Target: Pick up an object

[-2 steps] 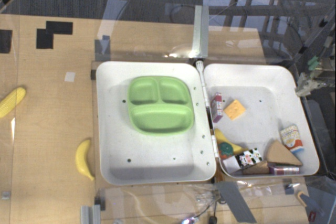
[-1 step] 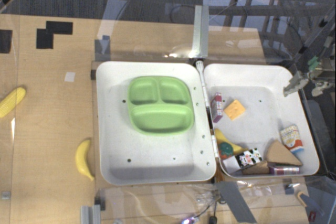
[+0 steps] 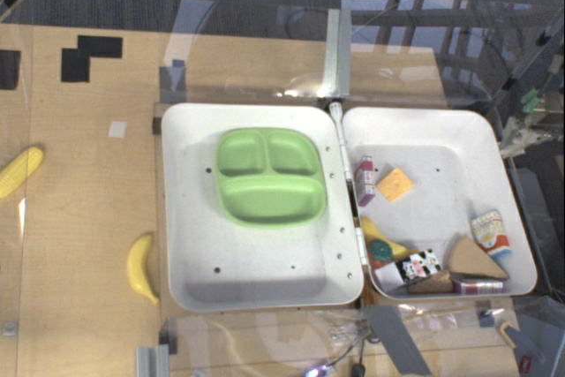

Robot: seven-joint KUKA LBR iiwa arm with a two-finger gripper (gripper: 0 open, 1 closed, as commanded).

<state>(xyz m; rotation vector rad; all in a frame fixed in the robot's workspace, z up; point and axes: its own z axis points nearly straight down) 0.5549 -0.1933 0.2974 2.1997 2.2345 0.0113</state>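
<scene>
Camera view: green tray (image 3: 269,177) in L bin (image 3: 190,225), orange block (image 3: 395,184) in R bin (image 3: 446,141); jaws' state can't tell.

The wooden bench (image 3: 79,216) carried two white bins side by side, the left bin (image 3: 190,278) and the right bin (image 3: 459,124). A banana (image 3: 141,267) and a corn cob (image 3: 18,172) lay left of them.

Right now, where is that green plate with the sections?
The green divided plate lies in the middle of the left bin, seen from above, across the centre divider from the orange block.
</scene>
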